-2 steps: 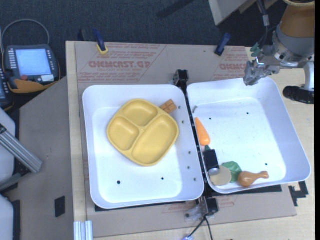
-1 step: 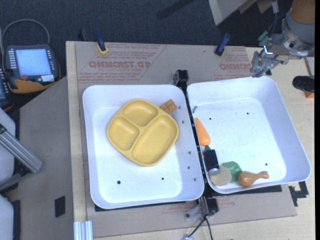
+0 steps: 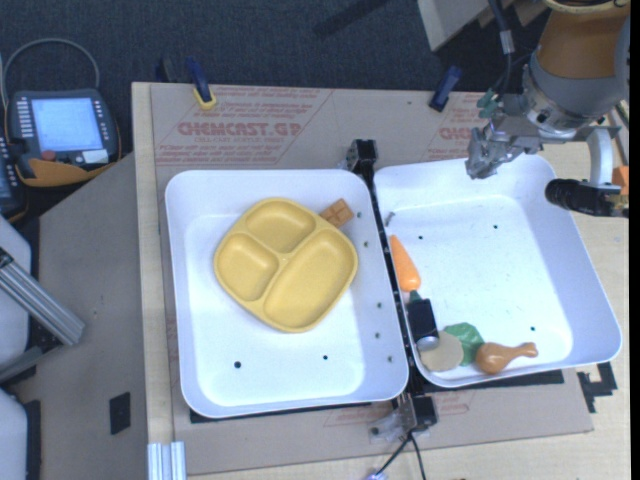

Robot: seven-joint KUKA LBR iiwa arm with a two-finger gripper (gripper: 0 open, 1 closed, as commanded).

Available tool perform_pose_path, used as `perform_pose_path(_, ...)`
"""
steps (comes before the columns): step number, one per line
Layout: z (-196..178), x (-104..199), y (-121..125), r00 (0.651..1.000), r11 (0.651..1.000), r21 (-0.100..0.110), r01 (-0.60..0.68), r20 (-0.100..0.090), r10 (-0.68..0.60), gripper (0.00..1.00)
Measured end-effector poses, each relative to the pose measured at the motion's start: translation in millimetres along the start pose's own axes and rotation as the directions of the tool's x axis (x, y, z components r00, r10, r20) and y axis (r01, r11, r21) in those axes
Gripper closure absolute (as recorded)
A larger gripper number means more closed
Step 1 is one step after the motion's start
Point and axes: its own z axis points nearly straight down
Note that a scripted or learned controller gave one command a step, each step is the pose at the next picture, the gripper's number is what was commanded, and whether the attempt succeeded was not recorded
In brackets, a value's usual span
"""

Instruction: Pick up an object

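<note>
the likeliest pick is the carrot point(image 3: 403, 262), a small orange piece lying along the left wall of the right bin point(image 3: 520, 218), right of centre in the frame. it looks like a light, stiff plastic toy with a smooth, probably slippery skin; a pinch across its thicker middle, with the fingers at right angles to its length, seems safest, though the wall just beside it leaves little room on that side. below it along the same wall lies a black block point(image 3: 421, 318), and in the bin's lower corner sit a pale disc point(image 3: 441, 353), a green piece point(image 3: 465, 335) and a drumstick point(image 3: 503, 354), crowded close together; the drumstick's thin shank would be the easy hold there. the left bin point(image 3: 200, 348) holds a yellow plate point(image 3: 287, 264), wide, rigid and awkward for two fingers, with a small brown block point(image 3: 338, 212) at its upper edge. the pincer point(image 3: 485, 158) hangs over the right bin's upper rim, upper right of the frame, well apart from every item; i cannot tell whether it is spread or pressed together, and nothing shows in it.
</note>
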Motion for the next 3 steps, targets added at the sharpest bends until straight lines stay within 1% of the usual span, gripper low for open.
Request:
perform_pose_path(1, 17, 43, -19, 1.0, 1.0, 0.0, -0.001, 0.001, 0.001, 1.0)
perform_pose_path(2, 31, 94, -38, 1.0, 1.0, 0.0, 0.0, 0.0, 0.0, 1.0)
perform_pose_path(3, 26, 142, -66, 1.0, 1.0, -0.001, 0.001, 0.0, -0.001, 1.0)
